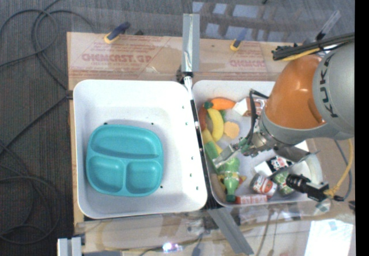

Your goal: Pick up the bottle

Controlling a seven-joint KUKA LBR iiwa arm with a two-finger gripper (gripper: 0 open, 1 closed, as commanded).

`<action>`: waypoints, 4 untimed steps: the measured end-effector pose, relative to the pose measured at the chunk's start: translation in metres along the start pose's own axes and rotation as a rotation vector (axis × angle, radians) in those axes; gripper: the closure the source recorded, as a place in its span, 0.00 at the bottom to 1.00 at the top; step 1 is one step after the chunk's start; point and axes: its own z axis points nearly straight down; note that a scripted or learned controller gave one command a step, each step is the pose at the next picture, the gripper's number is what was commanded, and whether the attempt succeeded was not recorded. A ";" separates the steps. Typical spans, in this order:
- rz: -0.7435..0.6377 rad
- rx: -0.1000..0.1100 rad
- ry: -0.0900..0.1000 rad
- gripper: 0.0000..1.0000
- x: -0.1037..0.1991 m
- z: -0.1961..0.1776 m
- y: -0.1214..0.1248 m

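While gripper (245,146) hovers, bottle (229,181) near bin (214,196) edge, toys crowding.

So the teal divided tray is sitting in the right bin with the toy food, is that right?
Not quite. The camera view shows the teal divided tray lying alone in the left bin; the toy food, such as the banana, is in the right bin, where the arm reaches in.

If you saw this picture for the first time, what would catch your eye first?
The big arm with its orange band, over the right bin. Next, the teal divided plate lying alone in the left bin. Then the jumble of toy food, with a yellow banana, under the arm.
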 end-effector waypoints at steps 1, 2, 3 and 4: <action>-0.110 0.001 0.000 0.00 -0.044 0.050 -0.016; -0.058 -0.011 -0.004 0.00 -0.045 0.092 -0.012; -0.058 -0.019 -0.006 1.00 -0.045 0.080 -0.008; -0.640 -0.002 -0.001 1.00 0.019 -0.030 0.007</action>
